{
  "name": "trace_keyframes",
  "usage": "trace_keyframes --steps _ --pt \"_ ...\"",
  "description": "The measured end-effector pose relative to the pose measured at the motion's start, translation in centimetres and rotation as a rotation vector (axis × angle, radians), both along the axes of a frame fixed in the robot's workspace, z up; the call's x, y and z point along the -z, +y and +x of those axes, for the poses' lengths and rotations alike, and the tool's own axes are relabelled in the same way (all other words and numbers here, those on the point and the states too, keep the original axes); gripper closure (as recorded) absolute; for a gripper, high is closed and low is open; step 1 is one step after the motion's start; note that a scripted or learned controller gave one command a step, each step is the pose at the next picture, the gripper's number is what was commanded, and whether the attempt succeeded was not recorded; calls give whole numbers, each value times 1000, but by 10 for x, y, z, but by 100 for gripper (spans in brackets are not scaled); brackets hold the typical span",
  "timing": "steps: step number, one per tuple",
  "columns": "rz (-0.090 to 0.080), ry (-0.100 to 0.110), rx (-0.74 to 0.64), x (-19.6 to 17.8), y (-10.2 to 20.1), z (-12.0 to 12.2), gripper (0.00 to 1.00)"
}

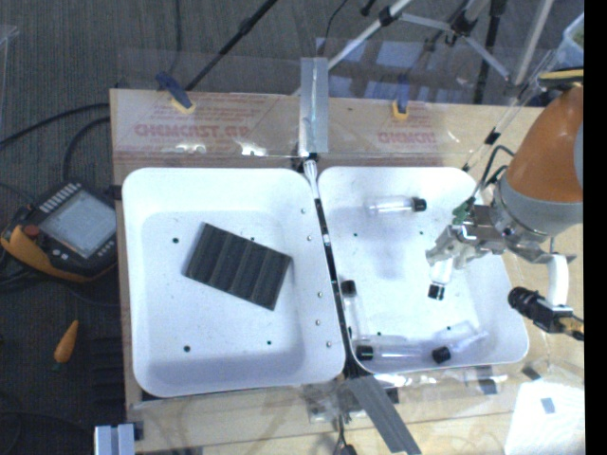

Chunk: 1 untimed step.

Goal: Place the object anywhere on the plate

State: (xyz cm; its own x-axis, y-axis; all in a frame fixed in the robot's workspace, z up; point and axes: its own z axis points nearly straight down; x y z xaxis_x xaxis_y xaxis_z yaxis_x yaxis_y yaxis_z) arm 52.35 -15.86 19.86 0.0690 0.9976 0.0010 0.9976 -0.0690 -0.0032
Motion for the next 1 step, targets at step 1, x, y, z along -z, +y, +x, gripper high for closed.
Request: trace_keyframes --steps 1 --pt "-1 4 127 13 90 -20 100"
